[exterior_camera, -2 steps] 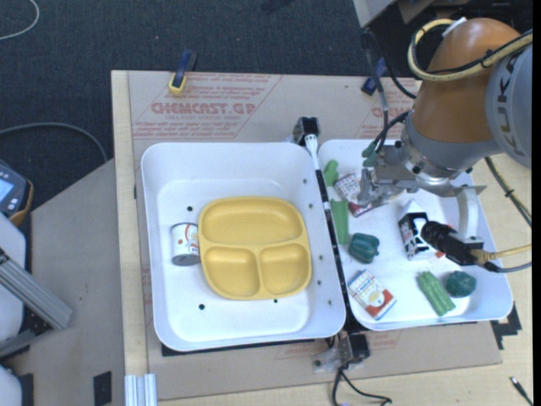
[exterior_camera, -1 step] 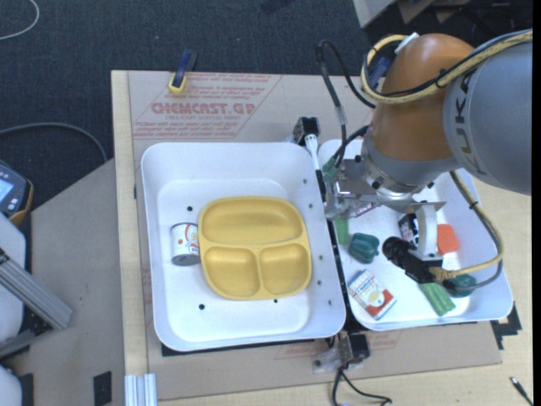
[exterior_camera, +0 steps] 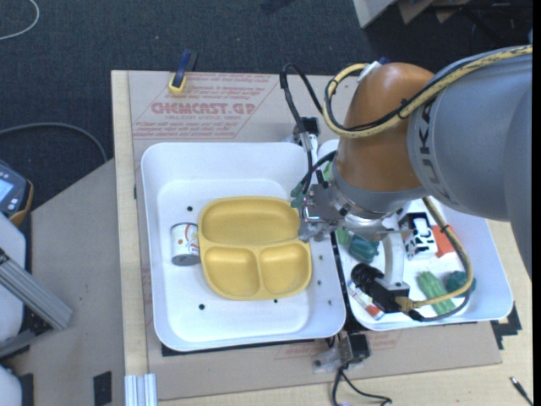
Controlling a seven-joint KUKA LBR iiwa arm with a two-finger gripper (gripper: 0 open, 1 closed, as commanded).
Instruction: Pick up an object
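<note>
1. The grey arm (exterior_camera: 473,125) comes in from the right, and its orange band (exterior_camera: 385,129) hangs over the border between the two white bins.
2. The gripper (exterior_camera: 314,214) is below the band, low over the right edge of the left bin (exterior_camera: 161,184). It is at the right rim of the tray, but I cannot tell if they touch.
3. The wrist hides the claw, so I cannot tell whether it is open, closed or gripping something.
4. A yellow tray with three compartments (exterior_camera: 254,248) lies flat in the middle of the left bin.
5. A small can (exterior_camera: 183,244) lies on its side just beside the left rim of the tray, and it seems to touch it.
6. In the right bin (exterior_camera: 494,286) there is a teal object (exterior_camera: 363,248) under the wrist, a green ridged object (exterior_camera: 433,284) nearer the front, and a black and white item (exterior_camera: 418,235) partly covered by the arm.
7. A black cable (exterior_camera: 292,100) runs from the bench to the wrist.
</note>
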